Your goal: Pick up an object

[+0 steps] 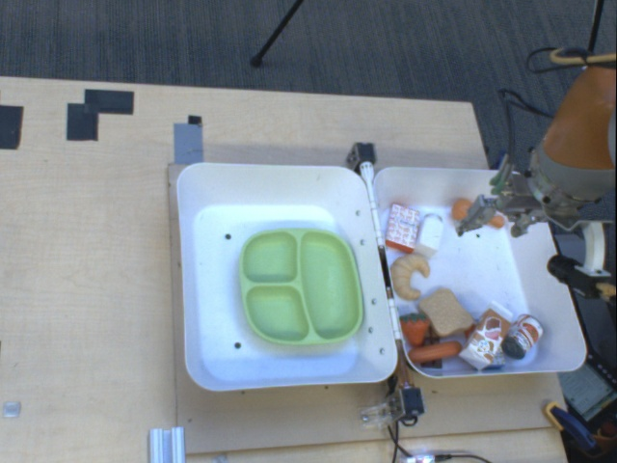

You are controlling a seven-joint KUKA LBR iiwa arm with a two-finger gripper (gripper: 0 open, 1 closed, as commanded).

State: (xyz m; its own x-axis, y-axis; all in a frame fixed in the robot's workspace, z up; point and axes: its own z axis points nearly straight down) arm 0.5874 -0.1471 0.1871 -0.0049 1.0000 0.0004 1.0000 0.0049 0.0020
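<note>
My gripper (490,225) hangs over the far right part of the right bin (540,287), its two dark fingers spread apart, so it is open. A small orange piece (466,206) lies just under its left finger, partly hidden by it; I cannot tell whether they touch. Further left in the bin lie a red-and-white carton (402,228), a white piece (429,232) and a croissant (410,274). Along the near side are a bread slice (445,311), a tomato (415,330), a sausage (436,351), a small carton (485,340) and a can (522,337).
The left bin (212,287) holds a green divided plate (301,287). The grey arm with its orange band (581,128) comes in from the right above the right bin's edge. Bare white floor shows in the middle right of the right bin.
</note>
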